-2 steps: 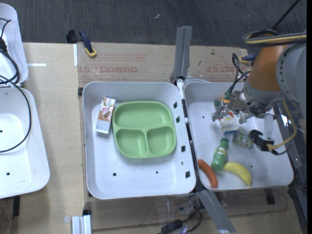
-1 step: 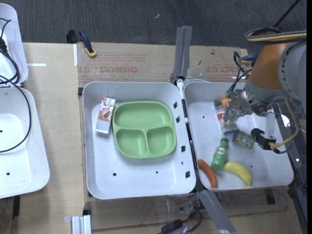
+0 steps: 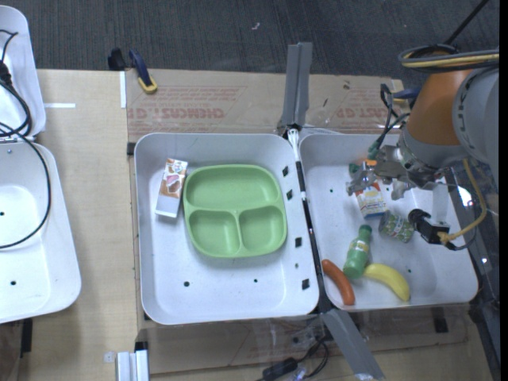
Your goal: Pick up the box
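Right bin (image 3: pixel 444 288): box (image 3: pixel 371 202) under gripper (image 3: pixel 371 179)

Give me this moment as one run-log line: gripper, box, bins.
gripper: low in right bin, over small carton | box: left bin, beside green tray, untouched | grasp: unconfirmed

You had two white bins (image 3: pixel 151 236) on a pale tan worktop (image 3: pixel 87 117). The divided tray (image 3: pixel 236 209) was a flat light green. The box (image 3: pixel 171 187) beside it was white with brown and orange print. In the other bin, the bottle (image 3: pixel 359 252) was green with a paler label, the banana (image 3: pixel 388 280) yellow, and the sausage-shaped piece (image 3: pixel 339 282) orange-red. A small carton (image 3: pixel 371 202) was white with an orange patch. The arm (image 3: pixel 468 109) was grey, its band (image 3: pixel 432 109) orange.
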Available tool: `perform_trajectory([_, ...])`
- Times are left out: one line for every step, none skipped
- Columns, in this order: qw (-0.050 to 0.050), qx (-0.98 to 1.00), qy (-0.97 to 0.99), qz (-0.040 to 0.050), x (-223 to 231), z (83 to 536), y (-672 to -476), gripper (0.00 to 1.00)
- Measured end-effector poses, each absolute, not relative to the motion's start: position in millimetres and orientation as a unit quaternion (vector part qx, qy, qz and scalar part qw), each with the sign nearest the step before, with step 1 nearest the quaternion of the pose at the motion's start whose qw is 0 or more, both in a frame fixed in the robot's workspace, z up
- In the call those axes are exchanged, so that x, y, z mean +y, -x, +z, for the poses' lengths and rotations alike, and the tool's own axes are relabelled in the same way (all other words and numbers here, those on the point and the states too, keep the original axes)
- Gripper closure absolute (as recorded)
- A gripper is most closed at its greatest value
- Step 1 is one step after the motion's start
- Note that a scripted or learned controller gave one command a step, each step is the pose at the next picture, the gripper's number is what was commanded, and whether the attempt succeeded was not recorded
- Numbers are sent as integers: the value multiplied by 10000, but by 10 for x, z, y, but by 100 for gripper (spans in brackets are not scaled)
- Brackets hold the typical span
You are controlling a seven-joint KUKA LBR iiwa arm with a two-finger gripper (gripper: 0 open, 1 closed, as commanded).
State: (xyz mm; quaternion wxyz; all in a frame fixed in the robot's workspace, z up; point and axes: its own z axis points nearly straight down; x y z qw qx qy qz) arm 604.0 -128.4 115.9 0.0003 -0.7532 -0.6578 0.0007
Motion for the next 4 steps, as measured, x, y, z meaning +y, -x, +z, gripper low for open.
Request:
perform_trajectory([11,-6636,7481,16,-1254,906,-6054,0])
perform_trajectory([-1,-7042,7100,3,-1174,1604,-6034,0])
perform_trajectory([-5,-7371,6758,6,-933,2063,-6526,0])
perform_trajectory([-39,-7496,6618,-20,-1179,972,-5927,0])
